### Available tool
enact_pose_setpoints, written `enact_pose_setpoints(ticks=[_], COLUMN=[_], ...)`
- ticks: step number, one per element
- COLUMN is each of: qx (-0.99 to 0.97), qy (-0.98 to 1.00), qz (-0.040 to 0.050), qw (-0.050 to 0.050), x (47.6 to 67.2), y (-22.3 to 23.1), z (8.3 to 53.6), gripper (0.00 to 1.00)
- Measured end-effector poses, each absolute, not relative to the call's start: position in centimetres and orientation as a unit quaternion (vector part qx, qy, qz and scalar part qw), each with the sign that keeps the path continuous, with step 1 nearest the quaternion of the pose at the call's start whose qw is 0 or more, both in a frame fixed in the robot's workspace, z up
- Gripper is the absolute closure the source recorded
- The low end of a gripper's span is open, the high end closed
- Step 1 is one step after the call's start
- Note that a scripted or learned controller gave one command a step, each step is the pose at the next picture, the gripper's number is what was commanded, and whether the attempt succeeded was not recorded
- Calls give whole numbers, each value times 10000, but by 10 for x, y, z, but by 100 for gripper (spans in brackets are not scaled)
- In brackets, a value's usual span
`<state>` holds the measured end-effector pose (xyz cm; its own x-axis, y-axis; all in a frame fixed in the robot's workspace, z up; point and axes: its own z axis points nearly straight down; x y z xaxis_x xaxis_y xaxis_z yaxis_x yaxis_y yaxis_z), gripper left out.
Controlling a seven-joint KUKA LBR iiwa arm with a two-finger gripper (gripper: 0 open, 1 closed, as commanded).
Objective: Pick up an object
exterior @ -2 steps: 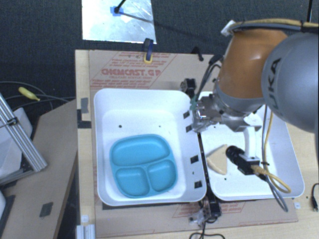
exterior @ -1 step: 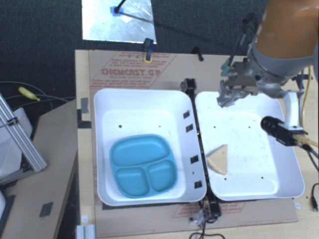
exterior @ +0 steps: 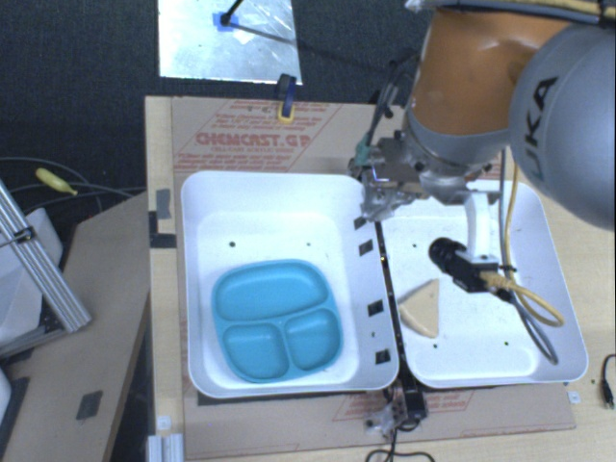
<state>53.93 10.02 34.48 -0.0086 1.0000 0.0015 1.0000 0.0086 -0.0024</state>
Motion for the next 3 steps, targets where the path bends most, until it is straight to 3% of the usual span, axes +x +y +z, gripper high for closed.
enact_pose_setpoints(ticks=[1,2,3], qx=[-7023,-7079,-7043], qy=[-7119,-7063,-7099], qz=[-35,-28,3], qw=[2,-29,13], x=[556,618,660], y=[201,170,238], z=[363,387,319], gripper=[100,100,100])
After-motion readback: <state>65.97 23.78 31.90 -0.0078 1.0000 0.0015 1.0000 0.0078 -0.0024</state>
